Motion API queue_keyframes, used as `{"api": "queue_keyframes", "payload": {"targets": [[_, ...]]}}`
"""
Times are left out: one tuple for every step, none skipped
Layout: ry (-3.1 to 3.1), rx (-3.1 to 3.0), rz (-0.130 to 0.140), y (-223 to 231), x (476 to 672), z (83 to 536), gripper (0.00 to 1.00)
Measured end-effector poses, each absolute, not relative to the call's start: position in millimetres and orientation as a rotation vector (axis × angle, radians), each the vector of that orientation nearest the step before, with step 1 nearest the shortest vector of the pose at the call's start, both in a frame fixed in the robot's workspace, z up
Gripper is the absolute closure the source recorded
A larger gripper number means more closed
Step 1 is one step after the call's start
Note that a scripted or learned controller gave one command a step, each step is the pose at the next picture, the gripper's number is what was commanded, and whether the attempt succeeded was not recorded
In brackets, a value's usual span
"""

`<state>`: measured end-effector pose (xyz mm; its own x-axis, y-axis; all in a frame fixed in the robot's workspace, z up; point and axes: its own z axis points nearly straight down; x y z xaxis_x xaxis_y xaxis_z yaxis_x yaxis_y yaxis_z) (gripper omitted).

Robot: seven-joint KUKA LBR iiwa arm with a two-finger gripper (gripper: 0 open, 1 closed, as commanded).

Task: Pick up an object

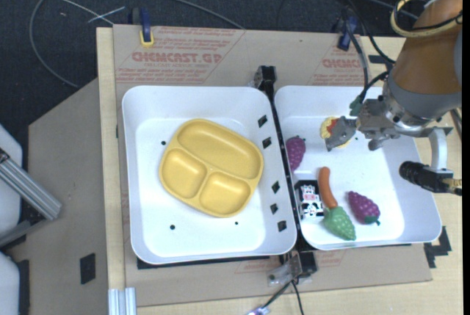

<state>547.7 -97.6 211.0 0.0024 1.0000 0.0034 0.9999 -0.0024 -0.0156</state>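
The gripper [358,133] hangs over the right bin [396,181]; whether its fingers are open cannot be told. A yellow toy [327,128] lies just beside it. Below lie grapes [363,206], a carrot [327,187] and a green piece [339,223]. The left bin [139,159] holds a yellow tray [211,167]. Both bins sit on cardboard [191,53] above dark carpet [59,49].

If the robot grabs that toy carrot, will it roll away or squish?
The toy carrot is long, narrow and rounded, so it would probably roll sideways if nudged. It looks like smooth, shiny plastic, so it is likely stiff, light and a bit slippery rather than squishy. Its tip lies against the green toy, which may stop some rolling.
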Motion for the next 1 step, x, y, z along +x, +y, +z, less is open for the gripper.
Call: {"api": "queue_keyframes", "payload": {"targets": [[-2.220, -2.219, 0.000, -97.5, 550.6, 218.0, 0.00]]}}
